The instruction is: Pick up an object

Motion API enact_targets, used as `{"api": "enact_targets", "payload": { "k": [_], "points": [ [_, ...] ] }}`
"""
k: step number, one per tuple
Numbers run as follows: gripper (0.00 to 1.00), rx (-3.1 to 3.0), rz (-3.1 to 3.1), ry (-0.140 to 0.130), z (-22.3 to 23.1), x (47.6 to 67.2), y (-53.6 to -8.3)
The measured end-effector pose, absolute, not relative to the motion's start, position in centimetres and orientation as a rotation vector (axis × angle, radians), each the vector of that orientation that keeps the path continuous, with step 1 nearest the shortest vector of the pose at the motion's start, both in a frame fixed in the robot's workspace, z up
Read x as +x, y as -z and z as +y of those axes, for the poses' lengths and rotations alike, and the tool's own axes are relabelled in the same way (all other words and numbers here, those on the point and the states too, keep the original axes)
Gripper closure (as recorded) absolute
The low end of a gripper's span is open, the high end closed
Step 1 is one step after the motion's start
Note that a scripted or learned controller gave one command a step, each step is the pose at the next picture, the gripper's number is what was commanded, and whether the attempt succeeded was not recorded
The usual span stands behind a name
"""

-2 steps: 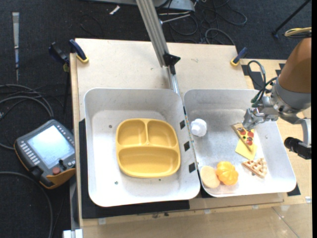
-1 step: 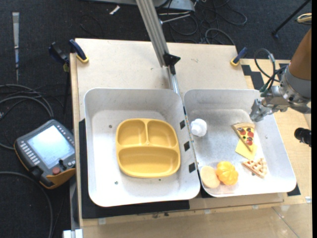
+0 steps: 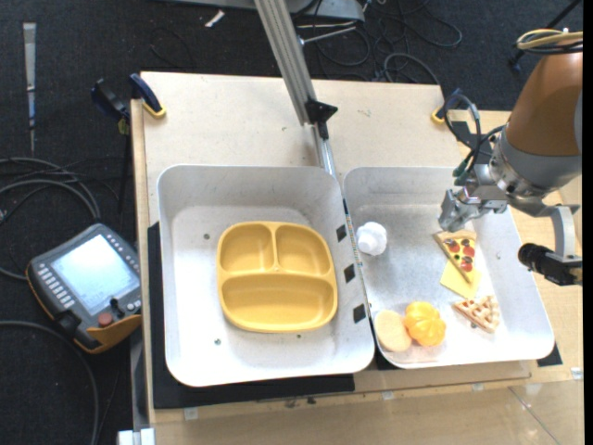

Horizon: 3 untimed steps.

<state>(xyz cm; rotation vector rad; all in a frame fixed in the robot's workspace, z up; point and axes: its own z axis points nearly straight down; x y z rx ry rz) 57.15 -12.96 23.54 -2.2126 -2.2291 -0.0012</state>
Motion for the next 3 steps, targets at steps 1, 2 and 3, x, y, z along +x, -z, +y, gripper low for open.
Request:
{"api": "enact_targets", "payload": {
  "k": [1,2,3],
  "points": [
    [1.00,-2.209,-2.231,0.003,-6.6,57.4,-24.0],
    [1.00,-2.210,-2.231,0.002,-0.3,58.1,-23.5],
    [1.00,-2.211,-2.230,0.002,4.3,57.7,-24.0]
  ]
}}
